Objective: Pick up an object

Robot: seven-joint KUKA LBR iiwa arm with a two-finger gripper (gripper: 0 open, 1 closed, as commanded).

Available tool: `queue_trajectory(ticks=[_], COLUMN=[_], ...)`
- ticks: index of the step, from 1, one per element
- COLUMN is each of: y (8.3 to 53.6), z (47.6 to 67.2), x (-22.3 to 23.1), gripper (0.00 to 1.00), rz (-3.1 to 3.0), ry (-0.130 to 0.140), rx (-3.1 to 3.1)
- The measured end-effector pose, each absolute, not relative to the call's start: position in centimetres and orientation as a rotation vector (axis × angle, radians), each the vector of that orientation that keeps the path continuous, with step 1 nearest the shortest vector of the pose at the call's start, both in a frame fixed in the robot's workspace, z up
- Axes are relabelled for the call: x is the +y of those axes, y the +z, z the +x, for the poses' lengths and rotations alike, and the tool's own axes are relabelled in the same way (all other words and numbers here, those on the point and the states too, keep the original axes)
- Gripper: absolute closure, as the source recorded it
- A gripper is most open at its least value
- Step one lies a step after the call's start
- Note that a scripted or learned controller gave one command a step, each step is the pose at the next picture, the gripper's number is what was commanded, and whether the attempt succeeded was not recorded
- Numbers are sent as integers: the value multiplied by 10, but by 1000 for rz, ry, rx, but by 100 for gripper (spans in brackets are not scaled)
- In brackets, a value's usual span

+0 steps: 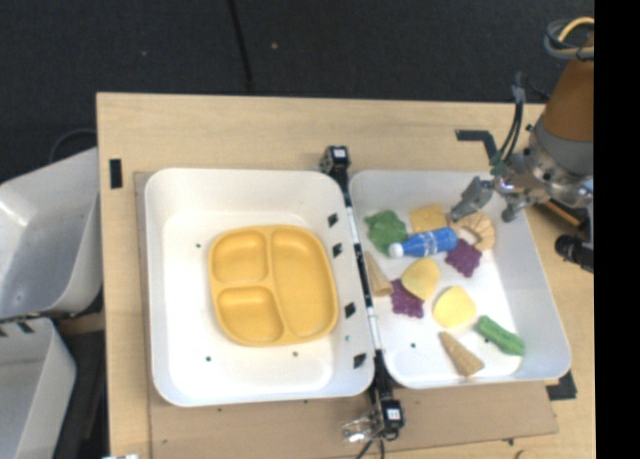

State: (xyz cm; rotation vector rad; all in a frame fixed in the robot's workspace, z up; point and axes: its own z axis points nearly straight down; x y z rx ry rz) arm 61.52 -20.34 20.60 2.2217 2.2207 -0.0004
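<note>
My gripper (487, 203) hangs over the upper right part of the right bin (530, 277), its fingers spread open with nothing between them. Just below it lie a tan waffle-like piece (484, 234) and a pale yellow piece (428, 217). A blue bottle (425, 243) lies to the lower left of the gripper, beside a green leafy toy (385, 227). Further down are two purple pieces (463, 258) (406, 299), two yellow pieces (422, 277) (454, 307), a green pickle shape (499, 335) and a tan cone (461, 353).
The left bin (175, 347) holds a yellow divided plate (272, 283). A ridge with black clips (356, 277) separates the two bins. The arm's orange band (570, 97) rises at the right edge. A white container (40, 237) stands off the bench at the left.
</note>
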Motion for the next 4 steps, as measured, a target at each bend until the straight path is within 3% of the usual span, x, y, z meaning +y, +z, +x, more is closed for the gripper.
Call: queue_trajectory(ticks=[1, 2, 3, 4], y=[233, 321, 479, 481], z=[609, 550, 510, 512], x=[-197, -110, -80, -83], gripper=[0, 0, 0, 100], rz=[2221, 2221, 2205, 2211], ry=[-2, -4, 17, -1], rx=[2219, 2226, 2219, 2224])
